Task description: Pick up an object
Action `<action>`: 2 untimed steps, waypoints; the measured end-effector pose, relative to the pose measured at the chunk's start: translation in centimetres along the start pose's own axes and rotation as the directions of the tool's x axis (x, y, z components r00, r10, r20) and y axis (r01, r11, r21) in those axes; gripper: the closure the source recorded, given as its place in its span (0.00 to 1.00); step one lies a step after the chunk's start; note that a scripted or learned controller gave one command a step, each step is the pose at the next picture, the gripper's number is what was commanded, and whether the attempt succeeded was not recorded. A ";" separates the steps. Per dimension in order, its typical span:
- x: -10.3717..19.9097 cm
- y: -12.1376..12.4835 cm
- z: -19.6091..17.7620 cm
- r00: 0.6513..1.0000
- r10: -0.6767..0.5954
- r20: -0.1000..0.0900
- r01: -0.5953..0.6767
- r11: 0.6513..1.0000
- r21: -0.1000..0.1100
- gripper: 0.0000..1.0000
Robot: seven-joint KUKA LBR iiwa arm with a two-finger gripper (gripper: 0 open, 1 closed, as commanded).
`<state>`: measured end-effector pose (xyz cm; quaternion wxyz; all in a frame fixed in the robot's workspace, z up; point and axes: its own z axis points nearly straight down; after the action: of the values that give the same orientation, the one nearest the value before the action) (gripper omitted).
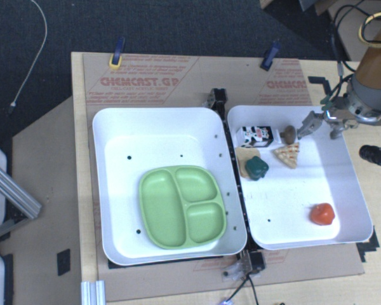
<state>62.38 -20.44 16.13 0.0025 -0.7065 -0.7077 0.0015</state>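
The jaws (317,121) hang over the far right corner of the right bin (349,189), and I cannot tell from this slanted view whether they are spread or clenched; nothing shows between them. I judge this to be the approach step, with the pick not yet made. Nearest the jaws lies a small brown lump (289,133), just beside a tan wedge (288,154). I take the lump as the likeliest target. The next move, as I read it, calls for lining up over it and coming down without knocking the wedge. The lump looks small, rounded and dull, perhaps hard to pinch cleanly. Farther left sit a black-and-white packet (255,135) and a dark green piece (256,168) on a tan card; a red ball (322,214) rests well apart near the front. The left bin (114,170) holds a green tray (181,205). Both bins stand on the table (89,94).
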 end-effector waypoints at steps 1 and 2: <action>0.6 -0.9 5.0 1.000 0.001 -0.001 -0.001 1.000 0.001 0.00; 0.6 -0.6 7.2 1.000 0.001 -0.001 -0.001 1.000 -0.010 0.00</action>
<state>61.78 -19.79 8.95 -0.0006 -0.7067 -0.7075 -0.0025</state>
